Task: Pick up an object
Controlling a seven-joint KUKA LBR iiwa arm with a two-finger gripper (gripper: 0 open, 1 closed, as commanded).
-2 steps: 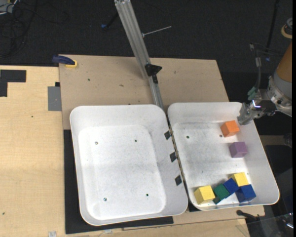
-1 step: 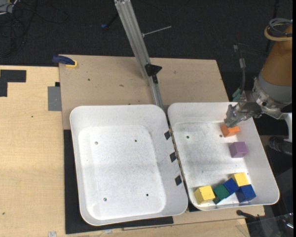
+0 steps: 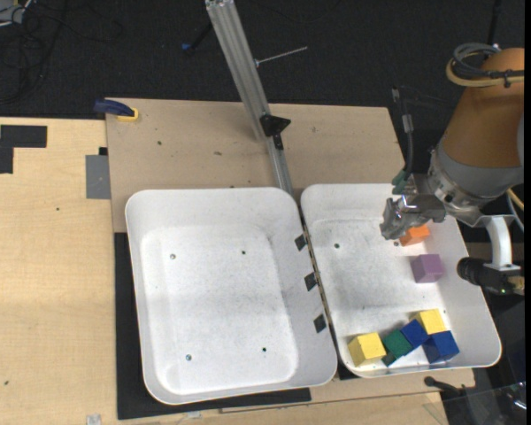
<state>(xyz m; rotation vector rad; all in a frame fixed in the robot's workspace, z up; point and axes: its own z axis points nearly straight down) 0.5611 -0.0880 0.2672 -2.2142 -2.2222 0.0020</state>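
In the camera view, the gripper [image 3: 398,226] hangs over the upper part of the right bin [image 3: 354,282], and I cannot tell whether it is spread or closed, since the metal at its tip blurs together. The orange block [image 3: 416,234] lies just beside the tip, on the side away from the left bin [image 3: 159,237], partly hidden by the gripper's body; whether they touch cannot be told. That is the relation the next move likely turns on: the nearest thing to pick is a slight shift farther from the left bin, not straight below. The purple cube [image 3: 427,267] sits near the orange block, toward the bench's near edge, and apart from the gripper. Farther that way, against the right bin's near rim, a cluster is packed together: a yellow cube [image 3: 366,348], a green block [image 3: 396,343], a blue block [image 3: 415,332], a second yellow cube [image 3: 432,320] and a blue cube [image 3: 441,346]. Their crowding would make a clean grasp harder than the two lone blocks
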